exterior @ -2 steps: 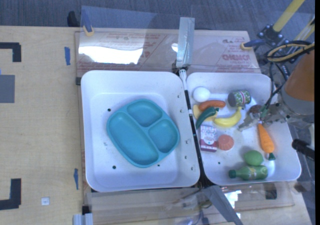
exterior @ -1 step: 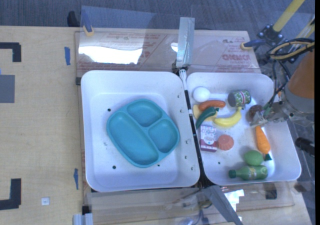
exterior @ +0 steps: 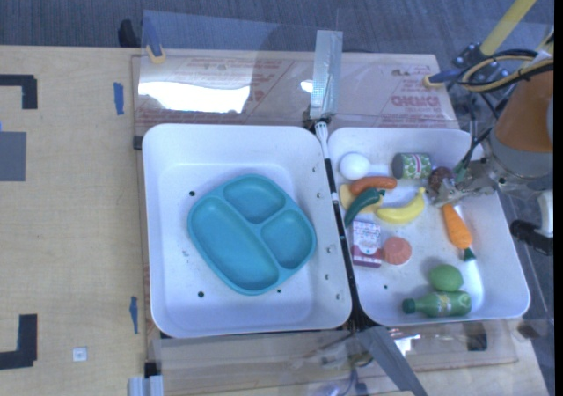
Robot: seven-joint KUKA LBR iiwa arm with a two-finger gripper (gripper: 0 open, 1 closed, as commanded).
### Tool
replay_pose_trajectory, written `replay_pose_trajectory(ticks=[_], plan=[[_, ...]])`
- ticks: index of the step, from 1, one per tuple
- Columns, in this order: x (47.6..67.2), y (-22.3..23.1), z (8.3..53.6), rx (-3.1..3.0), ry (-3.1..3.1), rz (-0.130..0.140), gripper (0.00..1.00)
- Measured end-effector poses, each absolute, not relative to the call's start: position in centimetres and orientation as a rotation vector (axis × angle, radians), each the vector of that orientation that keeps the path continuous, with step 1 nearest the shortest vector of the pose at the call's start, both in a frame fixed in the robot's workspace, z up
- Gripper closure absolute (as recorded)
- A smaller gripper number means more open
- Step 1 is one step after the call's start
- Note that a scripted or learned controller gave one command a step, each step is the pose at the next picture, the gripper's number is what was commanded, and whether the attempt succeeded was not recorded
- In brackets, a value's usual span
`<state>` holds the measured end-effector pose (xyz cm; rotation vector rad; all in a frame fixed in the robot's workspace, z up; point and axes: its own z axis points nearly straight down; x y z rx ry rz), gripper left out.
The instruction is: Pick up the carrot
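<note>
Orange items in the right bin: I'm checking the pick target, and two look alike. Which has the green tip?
The carrot, lying lengthwise near the bin's right side with its green end toward the lime. The other orange piece sits above the banana and has none.

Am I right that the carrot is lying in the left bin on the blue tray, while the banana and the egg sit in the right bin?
Not quite. The camera view shows the carrot lying in the right bin, near the banana and the egg, not on the blue tray. That tray sits in the left bin. The rest of your statement holds.
</note>
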<state>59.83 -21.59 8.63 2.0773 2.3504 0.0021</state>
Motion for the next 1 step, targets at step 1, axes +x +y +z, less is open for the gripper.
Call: replay_pose_trajectory(ticks=[1], plan=[[61.99,-22.32,14.5,2.274,2.159,0.004,1.0]])
